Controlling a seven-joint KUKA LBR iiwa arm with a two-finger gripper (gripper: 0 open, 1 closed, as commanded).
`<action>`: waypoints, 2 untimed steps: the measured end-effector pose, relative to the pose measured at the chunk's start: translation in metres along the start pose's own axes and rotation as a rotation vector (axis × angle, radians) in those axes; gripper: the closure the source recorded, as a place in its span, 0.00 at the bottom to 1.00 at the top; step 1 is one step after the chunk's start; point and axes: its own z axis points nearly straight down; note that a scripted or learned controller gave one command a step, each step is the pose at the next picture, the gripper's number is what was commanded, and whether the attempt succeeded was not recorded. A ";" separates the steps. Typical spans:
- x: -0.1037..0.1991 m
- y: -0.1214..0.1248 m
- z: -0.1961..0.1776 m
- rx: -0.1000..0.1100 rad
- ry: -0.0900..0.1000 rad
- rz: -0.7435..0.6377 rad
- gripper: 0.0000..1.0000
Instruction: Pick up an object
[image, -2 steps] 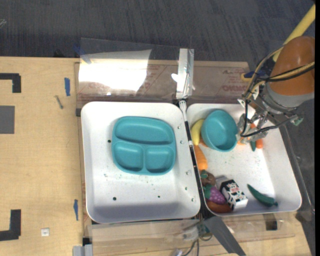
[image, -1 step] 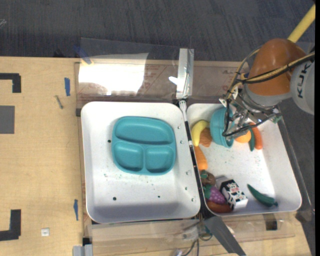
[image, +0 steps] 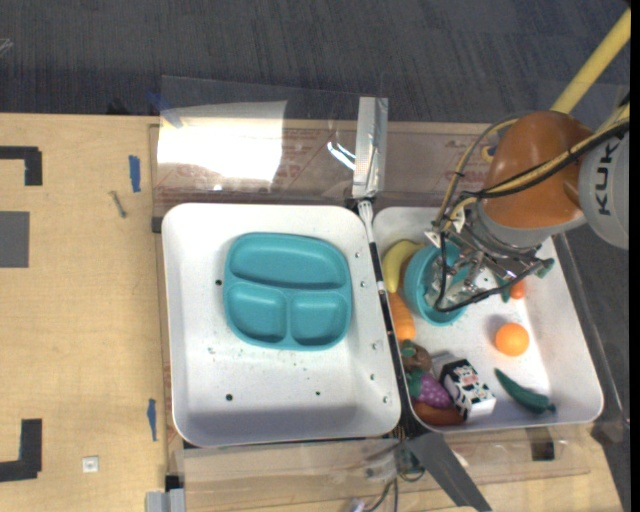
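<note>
Hovering over the teal bowl (image: 437, 285) (right bin (image: 575, 330)), the gripper (image: 452, 290) seems slightly spread, its grasp unclear.

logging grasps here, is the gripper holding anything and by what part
Cannot be told. The gripper is down at the teal bowl in the right bin, but nothing shows clearly in its grasp.

Grey arm (image: 606, 195), orange band (image: 535, 165), black cables (image: 520, 178)

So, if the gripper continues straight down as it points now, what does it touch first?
Most likely the teal bowl: the gripper hangs directly over it in the right bin. Height above the bowl is unclear from this single slanted view.
</note>
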 end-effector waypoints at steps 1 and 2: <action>0.028 -0.072 -0.148 0.009 0.000 -0.046 1.00; 0.015 -0.062 -0.015 -0.017 0.006 -0.287 1.00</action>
